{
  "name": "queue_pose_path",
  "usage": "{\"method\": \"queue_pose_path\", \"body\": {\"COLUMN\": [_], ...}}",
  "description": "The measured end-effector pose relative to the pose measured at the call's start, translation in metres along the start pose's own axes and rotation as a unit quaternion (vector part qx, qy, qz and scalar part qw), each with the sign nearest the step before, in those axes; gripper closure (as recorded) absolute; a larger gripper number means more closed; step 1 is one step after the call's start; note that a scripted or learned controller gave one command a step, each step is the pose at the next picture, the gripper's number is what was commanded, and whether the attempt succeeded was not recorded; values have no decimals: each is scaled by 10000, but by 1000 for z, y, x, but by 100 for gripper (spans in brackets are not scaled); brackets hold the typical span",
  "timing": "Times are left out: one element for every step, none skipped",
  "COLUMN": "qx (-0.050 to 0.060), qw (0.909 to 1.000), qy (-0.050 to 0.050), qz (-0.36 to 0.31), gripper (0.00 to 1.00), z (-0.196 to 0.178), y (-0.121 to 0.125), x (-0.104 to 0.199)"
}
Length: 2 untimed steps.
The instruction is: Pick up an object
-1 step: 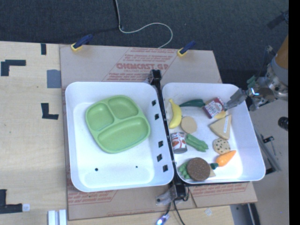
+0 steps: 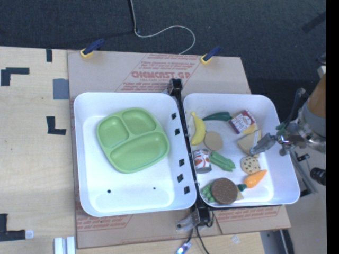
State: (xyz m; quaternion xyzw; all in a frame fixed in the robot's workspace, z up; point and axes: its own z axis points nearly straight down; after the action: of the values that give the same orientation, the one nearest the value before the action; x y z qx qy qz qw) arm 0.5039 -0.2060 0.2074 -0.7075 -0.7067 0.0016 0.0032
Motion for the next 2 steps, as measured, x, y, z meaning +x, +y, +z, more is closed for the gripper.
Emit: {"method": "queue_pose_path", "body": {"qx": [-25,-77], "qw": [10000,9999], "qy": [-11,-13], "qz": [-16,-64], "gripper": [100,100], "z": [-12,12], "y": [3,141], "x": [1,64]}}
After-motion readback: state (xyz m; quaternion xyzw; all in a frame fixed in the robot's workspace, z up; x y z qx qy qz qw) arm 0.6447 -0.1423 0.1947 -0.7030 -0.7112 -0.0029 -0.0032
